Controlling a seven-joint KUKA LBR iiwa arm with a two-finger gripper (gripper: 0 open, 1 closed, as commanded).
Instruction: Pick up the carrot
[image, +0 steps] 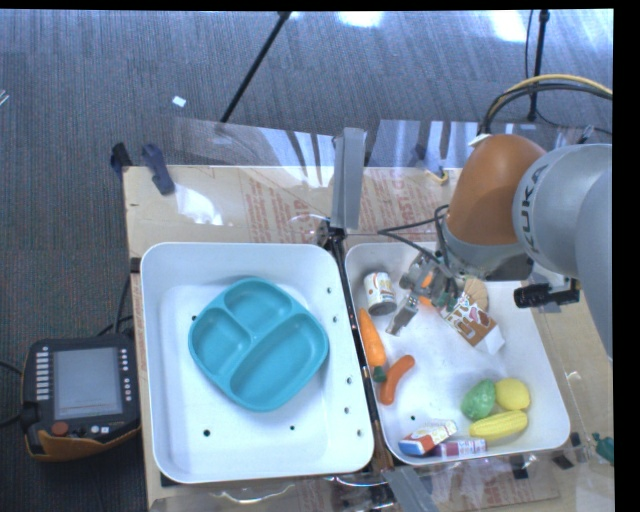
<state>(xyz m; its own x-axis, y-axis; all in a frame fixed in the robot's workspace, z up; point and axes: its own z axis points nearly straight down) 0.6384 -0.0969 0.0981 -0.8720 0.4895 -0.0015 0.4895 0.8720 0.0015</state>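
Carrot (372, 339), tapered, smooth and orange, is seen lying just left of the metallic end effector (410, 303), whose grip state cannot be told.

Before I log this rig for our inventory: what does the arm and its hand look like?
The arm is a thick, rounded grey casing with dark KUKA lettering and a glossy orange band above the wrist. Black cables loop over and beside it. The hand is small, metallic grey with dark parts.
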